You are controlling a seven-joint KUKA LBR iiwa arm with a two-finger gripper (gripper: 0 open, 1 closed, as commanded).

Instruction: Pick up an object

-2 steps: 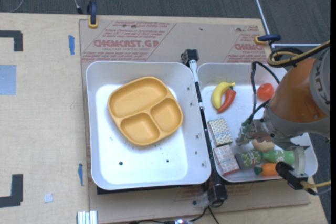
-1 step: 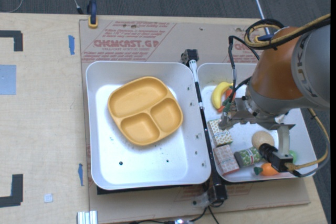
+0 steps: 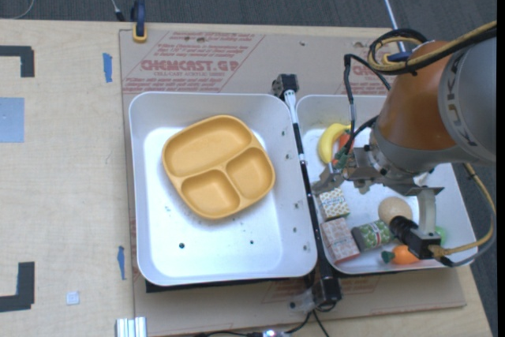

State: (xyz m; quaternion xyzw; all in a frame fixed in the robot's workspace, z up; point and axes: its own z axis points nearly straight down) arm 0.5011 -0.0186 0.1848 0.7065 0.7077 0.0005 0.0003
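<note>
Orange-banded, your arm (image 3: pixel 430 102) reaches in from the right over the right bin (image 3: pixel 465 201). Your tool (image 3: pixel 347 174) hangs at that bin's left side, between the banana (image 3: pixel 330 140) on the far side and a patterned box (image 3: pixel 334 204) on the near side; you cannot tell its state. An egg (image 3: pixel 394 209) lies right of the box. The left bin (image 3: pixel 150 193) holds a yellow tray (image 3: pixel 217 166).
</note>
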